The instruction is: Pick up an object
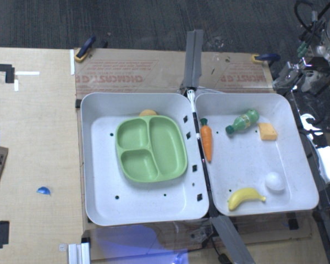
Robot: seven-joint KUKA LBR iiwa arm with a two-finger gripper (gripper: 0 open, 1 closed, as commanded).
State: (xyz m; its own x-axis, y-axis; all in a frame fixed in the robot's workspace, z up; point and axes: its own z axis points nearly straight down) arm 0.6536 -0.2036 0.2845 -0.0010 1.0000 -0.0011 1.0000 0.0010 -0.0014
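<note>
The right bin holds several objects. An orange carrot lies along its left wall. A small green bottle lies on its side near the back, with a yellow-orange block just to its right. Near the front, a white ball rests beside a yellow banana. My gripper hangs outside the right bin's back right corner, above the bench, apart from every object.
The left bin carries a green divided plate, with a small orange item peeking out behind it. A grey divider bar rises between the bins at the back. Cardboard and a wooden bench lie to the left.
</note>
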